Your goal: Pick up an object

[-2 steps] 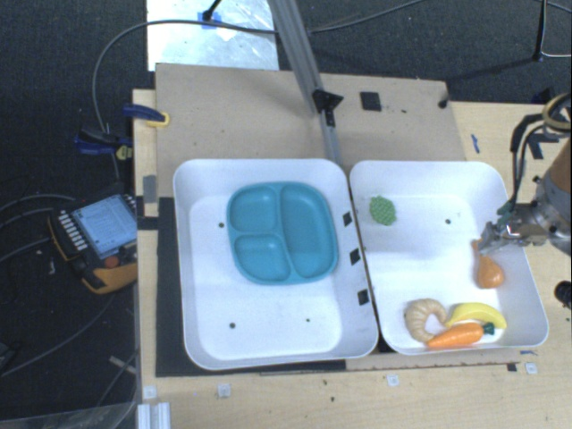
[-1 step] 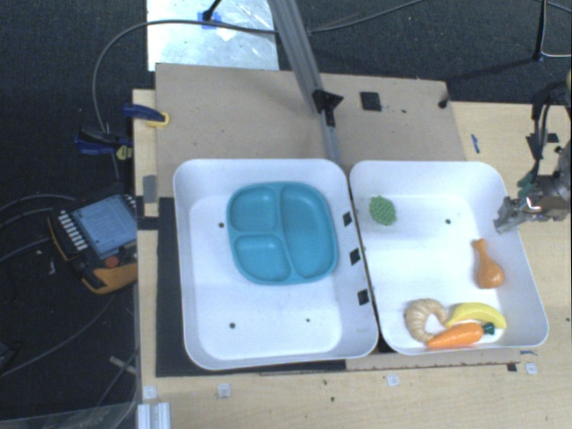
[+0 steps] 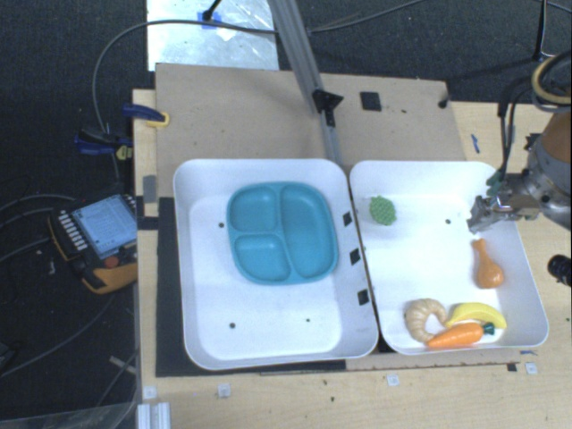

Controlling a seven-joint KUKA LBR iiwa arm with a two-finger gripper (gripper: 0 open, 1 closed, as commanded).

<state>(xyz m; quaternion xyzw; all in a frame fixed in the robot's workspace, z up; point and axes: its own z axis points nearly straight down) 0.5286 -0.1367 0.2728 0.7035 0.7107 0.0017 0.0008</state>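
Observation:
In the right bin [image 3: 420, 239] lie a green broccoli-like piece [image 3: 382, 210] near the back left, an orange drumstick-shaped toy [image 3: 486, 264] at the right, and a cluster at the front: a tan croissant-like piece [image 3: 423, 315], a yellow banana [image 3: 477, 314] and an orange carrot [image 3: 456, 335]. My gripper [image 3: 487, 213] hovers at the bin's right rim, just above the drumstick toy's upper end. Nothing shows between its tips.
The left bin [image 3: 206, 320] holds a blue divided plate [image 3: 281, 231]. A grey pole [image 3: 299, 43] slants across the back of the bench. Cables and a handheld device [image 3: 98, 239] lie on the floor at the left.

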